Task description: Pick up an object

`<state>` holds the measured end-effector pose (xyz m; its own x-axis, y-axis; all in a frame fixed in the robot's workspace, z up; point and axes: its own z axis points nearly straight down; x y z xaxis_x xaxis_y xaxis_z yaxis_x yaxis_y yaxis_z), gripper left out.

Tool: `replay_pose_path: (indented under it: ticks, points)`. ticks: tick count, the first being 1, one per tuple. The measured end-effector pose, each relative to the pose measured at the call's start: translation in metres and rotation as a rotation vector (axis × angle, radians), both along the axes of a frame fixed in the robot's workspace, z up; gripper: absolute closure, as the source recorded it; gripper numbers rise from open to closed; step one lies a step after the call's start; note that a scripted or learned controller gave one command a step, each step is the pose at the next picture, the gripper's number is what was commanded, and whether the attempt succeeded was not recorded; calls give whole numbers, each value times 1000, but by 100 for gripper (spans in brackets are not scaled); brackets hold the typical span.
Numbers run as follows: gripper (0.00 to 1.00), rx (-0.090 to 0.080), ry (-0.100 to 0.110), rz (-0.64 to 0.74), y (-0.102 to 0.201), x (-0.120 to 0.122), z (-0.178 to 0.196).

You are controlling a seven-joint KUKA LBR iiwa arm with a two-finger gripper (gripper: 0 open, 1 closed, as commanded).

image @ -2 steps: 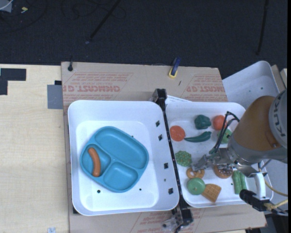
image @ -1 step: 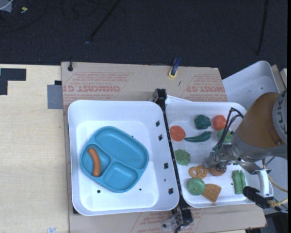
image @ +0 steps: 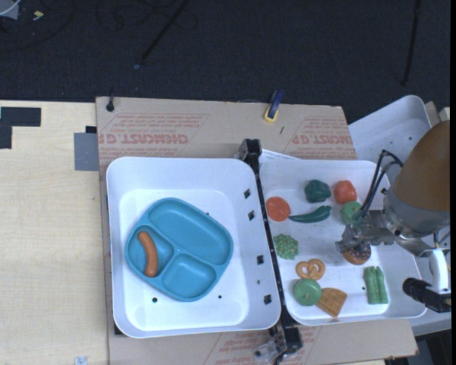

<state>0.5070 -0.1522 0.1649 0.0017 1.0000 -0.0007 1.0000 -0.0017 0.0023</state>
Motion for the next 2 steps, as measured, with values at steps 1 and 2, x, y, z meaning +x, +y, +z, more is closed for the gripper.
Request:
replay_pose_path:
  ticks: [1, 2]
  points:
    - [100, 0, 0, 2, -2, 3, 42]
    - [100, 1, 2, 2, -2, 3, 64]
